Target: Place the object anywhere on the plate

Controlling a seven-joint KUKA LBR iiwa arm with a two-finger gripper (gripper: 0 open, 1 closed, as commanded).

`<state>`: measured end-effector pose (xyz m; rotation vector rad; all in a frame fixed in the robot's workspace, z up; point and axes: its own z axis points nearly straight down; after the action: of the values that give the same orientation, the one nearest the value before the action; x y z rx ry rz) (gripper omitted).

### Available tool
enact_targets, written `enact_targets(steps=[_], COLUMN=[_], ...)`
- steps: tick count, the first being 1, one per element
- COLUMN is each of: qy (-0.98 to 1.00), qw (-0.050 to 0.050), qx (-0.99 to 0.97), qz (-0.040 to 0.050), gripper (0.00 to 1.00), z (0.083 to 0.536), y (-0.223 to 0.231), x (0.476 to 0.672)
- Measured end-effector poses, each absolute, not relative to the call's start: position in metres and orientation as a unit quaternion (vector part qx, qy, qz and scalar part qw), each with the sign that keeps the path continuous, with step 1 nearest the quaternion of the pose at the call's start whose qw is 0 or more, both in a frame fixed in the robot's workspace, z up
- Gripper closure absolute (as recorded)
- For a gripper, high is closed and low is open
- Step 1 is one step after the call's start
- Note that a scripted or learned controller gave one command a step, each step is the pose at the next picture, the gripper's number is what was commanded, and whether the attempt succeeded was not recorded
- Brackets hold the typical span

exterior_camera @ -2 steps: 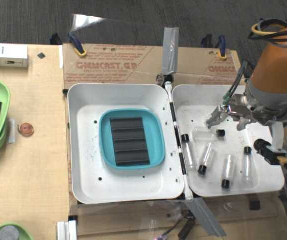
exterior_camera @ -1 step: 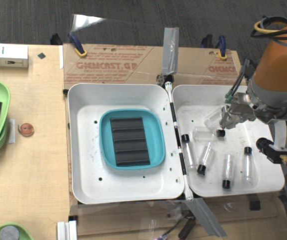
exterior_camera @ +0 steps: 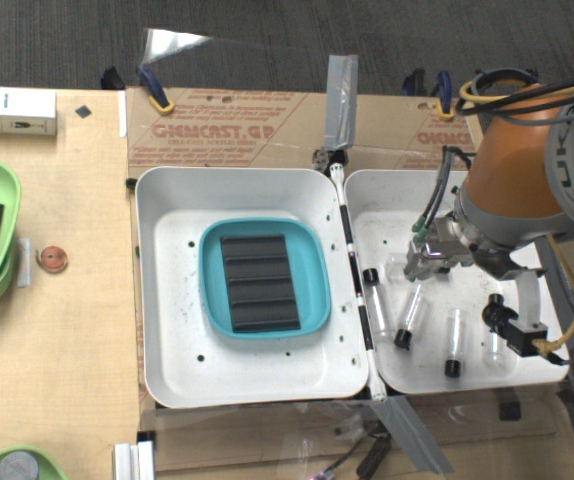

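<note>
Dark carpet behind, wood bench w/ two white bins; arm over the right one.
Left bin [exterior_camera: 157, 268] holds a teal plate [exterior_camera: 212, 268] w/ a black ribbed insert [exterior_camera: 259, 283] at centre. Right bin [exterior_camera: 387, 368]: clear plastic tubes w/ black caps – one [exterior_camera: 371, 293] at 9 o'clock by the wall, another [exterior_camera: 408, 320] just under the gripper [exterior_camera: 422, 263], two more toward 5 o'clock. Jaw state: can't tell. Tubes look light, stiff, slick, prone to roll; best pinched mid-barrel, across the axis.
</note>
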<state>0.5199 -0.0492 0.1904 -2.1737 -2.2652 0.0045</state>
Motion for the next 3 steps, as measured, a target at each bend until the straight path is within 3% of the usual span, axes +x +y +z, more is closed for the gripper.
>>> enact_targets(steps=[2,3], qy=[-0.838,-0.838], qw=[0.001,0.001], qx=[-0.546,-0.546], qz=[0.0012,0.0011], gripper=[1.0,0.0], z=[0.191,0.191], y=[0.065,0.064], x=[0.482,0.482])
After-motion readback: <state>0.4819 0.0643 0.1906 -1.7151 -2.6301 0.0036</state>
